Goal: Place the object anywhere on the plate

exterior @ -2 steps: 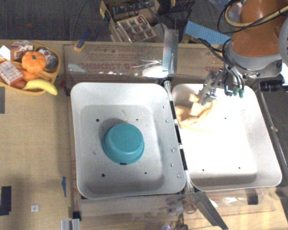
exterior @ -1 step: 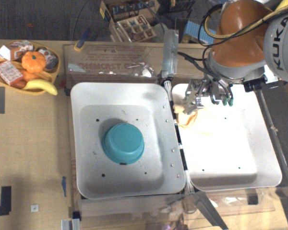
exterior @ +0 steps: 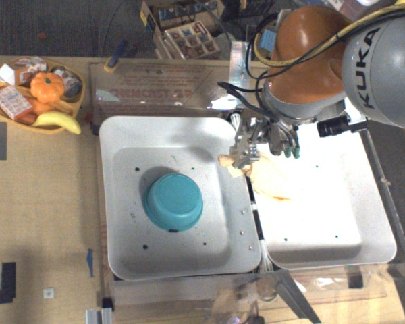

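A round teal plate (exterior: pixel 173 201) lies in the middle of the left white bin (exterior: pixel 121 147). A pale tan, flat object (exterior: pixel 270 183) stretches from the left part of the right bin (exterior: pixel 351 201) up to the divider between the bins. Its tan left end (exterior: pixel 231 162) pokes out over the divider. My gripper (exterior: pixel 260 147) hangs straight over that end, under the grey and orange wrist. It is up and to the right of the plate, about a plate's width away. The wrist hides where gripper and object meet.
A yellow basket (exterior: pixel 7 110) with toy food, an orange pumpkin and a banana stands on the bench at the far left. A clear panel (exterior: pixel 155 86) lies behind the left bin. Cables and boxes lie beyond the bench at the top.
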### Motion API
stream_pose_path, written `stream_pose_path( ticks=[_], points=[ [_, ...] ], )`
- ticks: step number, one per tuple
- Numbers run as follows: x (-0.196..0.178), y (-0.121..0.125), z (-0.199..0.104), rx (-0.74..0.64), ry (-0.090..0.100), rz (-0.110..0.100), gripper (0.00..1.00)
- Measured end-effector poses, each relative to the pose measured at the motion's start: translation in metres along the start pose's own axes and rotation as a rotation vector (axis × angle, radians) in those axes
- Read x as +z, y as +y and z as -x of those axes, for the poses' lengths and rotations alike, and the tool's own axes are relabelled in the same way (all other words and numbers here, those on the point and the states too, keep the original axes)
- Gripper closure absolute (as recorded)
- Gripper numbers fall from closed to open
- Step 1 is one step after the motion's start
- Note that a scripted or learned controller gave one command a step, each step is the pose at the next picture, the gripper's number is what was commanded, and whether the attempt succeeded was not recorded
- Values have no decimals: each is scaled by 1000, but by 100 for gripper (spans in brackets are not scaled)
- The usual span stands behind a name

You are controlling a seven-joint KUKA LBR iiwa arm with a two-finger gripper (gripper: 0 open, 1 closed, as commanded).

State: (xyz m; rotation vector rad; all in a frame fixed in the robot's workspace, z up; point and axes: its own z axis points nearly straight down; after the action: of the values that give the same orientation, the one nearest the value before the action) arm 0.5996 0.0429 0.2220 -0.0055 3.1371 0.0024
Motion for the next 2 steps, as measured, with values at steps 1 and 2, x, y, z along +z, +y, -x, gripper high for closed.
stream_pose_path(
  ticks=[1,2],
  points=[
    [-8,51,-9,0,-2,0,100],
    [-6,97,-33,-1,0,0,100]
  ],
)
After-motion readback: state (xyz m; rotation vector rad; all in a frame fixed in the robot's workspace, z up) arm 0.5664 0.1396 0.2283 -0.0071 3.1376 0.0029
